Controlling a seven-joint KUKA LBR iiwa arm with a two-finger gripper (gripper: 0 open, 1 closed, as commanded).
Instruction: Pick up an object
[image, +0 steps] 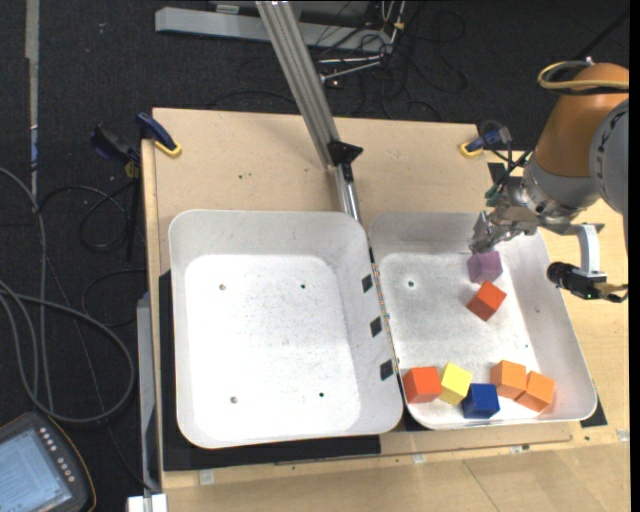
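Seven small blocks sit in the right-hand bin (560, 320), and the one closest to the action is the purple block (485, 265), lying on the bin floor near the far end. The gripper (490, 237) hangs just above and behind it, so close that its tip seems to meet the block's top edge. From this angle I cannot tell whether it has hold of the block or only hovers over it, nor how wide it is set.

Just beside the purple block, a little nearer the front, lies an orange-red block (486, 300) turned at a slant. The rest are gathered along the front wall of the bin: another orange-red block (422, 383), a yellow block (455, 383) touching it, a blue block (481, 400) next to that, and two orange blocks (509, 377) (537, 390) pressed together toward the right corner.

The arm (580, 130), grey with its orange band, comes in over the bin's far right corner. The left-hand bin (190, 240) lies alongside, both resting on the tan bench (250, 160), with a blue clamp (152, 130) at the bench's far left corner.
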